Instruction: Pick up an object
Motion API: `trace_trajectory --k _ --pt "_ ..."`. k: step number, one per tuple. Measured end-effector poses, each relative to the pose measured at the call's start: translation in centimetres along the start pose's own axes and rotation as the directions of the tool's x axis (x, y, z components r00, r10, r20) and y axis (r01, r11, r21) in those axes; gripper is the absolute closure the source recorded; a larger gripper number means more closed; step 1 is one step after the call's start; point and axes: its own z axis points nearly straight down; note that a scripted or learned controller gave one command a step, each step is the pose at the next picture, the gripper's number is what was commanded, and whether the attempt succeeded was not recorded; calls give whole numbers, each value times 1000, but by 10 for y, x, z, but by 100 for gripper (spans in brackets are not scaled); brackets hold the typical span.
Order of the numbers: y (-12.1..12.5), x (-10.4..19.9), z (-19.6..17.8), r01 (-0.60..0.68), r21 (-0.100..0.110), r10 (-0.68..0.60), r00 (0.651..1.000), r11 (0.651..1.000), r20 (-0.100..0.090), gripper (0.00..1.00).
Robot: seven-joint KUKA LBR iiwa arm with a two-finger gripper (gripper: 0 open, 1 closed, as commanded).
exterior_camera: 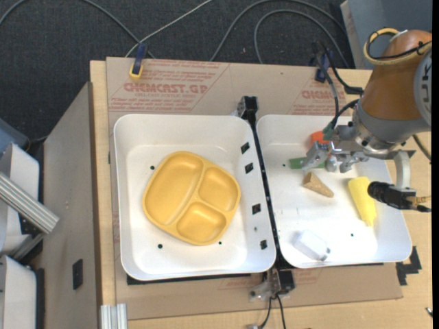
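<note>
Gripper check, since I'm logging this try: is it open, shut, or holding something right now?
Gripper: cannot be told; it sits low over the right bin, near the tan wedge.

Place: a robotics lab or test cell, not a home.
Bench: a board (206,81) still in printed protective film, held by a blue clamp (138,66) at the back left and a second clamp (321,63) at the back right.
Bins: two shallow white bins side by side, left bin (130,204) and right bin (391,245), with black clips (248,107) along the seam between them.
Wiring: loose cables (103,16) trailing over dark carpet (55,53) behind the bench.
Frame: aluminium extrusion (27,201) at the left edge.
Machine: an industrial arm (394,81), grey and orange, reaching over the right bin.
</note>
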Motion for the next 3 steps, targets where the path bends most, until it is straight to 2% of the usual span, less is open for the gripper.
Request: trace_trajectory --k 1,2,3 --pt "2 0 -6 2 -11 -2 1000 1000 2 0" --pt "2 1 61 1 -5 -1 1000 1000 0 0" --pt "3 1 110 0 -14 0 1000 1000 2 0"
